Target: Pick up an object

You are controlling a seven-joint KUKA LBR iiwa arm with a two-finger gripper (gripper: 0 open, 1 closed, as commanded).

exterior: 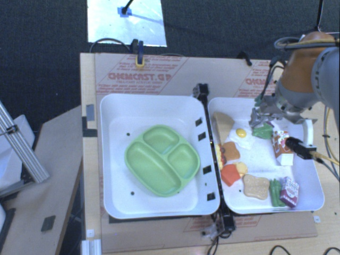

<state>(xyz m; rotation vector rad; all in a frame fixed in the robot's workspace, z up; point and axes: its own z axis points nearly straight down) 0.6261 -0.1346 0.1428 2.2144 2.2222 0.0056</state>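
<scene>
A single fixed camera looks down at a slant from above the bench (159,70), facing its far edge, where dark carpet and a pale square sheet (126,15) lie beyond. It stands far enough back to take in both white bins whole: the left bin (114,158) sits near the middle of the view and the right bin (313,187) runs toward the right edge. The arm (308,73) enters at the upper right corner.

Glossy green plastic plate (162,161)
</scene>
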